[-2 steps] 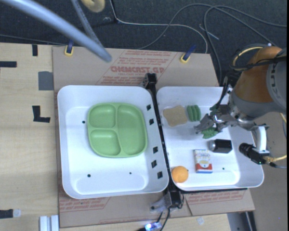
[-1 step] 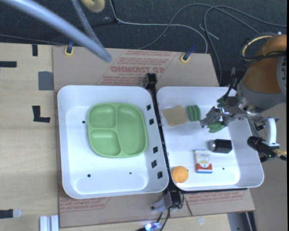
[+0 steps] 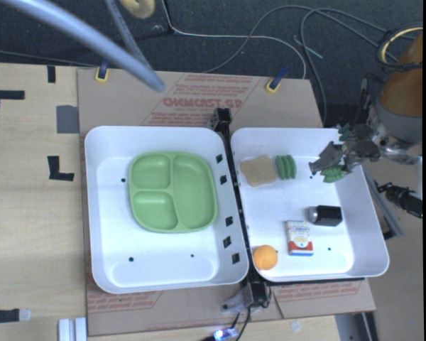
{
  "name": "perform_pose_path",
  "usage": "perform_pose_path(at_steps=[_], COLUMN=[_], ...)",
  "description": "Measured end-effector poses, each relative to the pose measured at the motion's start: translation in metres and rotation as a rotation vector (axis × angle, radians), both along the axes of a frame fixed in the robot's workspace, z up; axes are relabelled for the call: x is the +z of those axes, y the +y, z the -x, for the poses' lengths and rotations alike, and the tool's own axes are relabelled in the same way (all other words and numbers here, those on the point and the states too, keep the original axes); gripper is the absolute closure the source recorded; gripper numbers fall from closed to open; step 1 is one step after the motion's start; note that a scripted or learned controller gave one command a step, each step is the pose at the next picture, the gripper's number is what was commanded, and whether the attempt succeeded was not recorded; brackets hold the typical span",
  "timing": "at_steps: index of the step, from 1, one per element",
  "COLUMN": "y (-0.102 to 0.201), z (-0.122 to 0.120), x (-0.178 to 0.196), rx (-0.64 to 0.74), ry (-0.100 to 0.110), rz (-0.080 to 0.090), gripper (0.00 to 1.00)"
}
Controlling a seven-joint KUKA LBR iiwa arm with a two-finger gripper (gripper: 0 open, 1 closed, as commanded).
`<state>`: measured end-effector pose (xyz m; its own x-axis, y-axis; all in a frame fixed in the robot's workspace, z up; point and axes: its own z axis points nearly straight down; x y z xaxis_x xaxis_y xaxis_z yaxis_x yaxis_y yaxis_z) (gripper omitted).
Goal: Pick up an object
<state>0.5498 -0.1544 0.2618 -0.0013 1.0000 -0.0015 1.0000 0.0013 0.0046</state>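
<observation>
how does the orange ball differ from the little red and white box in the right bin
The orange ball is round and one plain colour; the red and white box is flat-sided, rectangular and printed. The ball sits at the bin's near left corner by the divider; the box lies to its right, nearer the middle. Both are small and rest apart from the gripper.

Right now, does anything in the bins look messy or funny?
Nothing much stands out. The green tray lies flat in the left bin; the orange, small box and other bits lie apart in the right bin.
</observation>
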Motion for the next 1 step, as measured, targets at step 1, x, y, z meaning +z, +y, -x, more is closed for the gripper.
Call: perform_pose_path(at_steps=[1], y=[0.0003], z=[-0.0004], x=[0.0082], rx=[0.0], ry=[0.005], rz=[-0.002], gripper=[1.0])
